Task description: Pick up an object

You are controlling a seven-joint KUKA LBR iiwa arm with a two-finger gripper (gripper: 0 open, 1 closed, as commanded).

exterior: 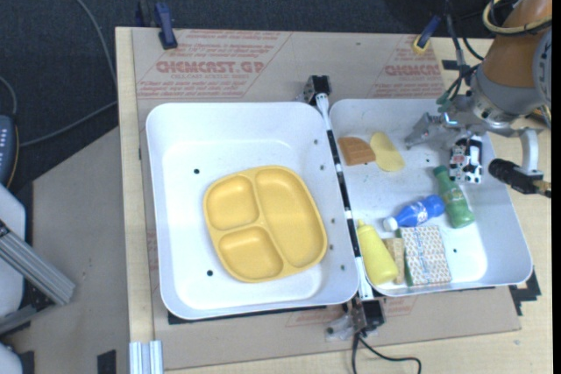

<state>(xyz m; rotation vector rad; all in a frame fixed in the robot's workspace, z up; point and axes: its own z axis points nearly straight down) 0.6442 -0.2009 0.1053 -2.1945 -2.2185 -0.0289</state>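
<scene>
Hand (462,155) low in right bin (491,263), far right side, just above green bottle (453,197); can't tell its state. Blue bottle (419,212), yellow bottle (376,252), packet (427,256) near. Yellow tray (264,222) in left bin (175,188).

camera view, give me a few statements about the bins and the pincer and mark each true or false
1. The yellow divided tray lies in the left bin. True.
2. The green bottle lies in the left bin. False: it lies in the right bin.
3. The pincer is above the right bin, near the top of the green bottle. True.
4. The blue bottle stands upright on the divided tray. False: it lies on its side in the right bin.
5. The yellow bottle lies along the right bin's left wall. True.
</scene>
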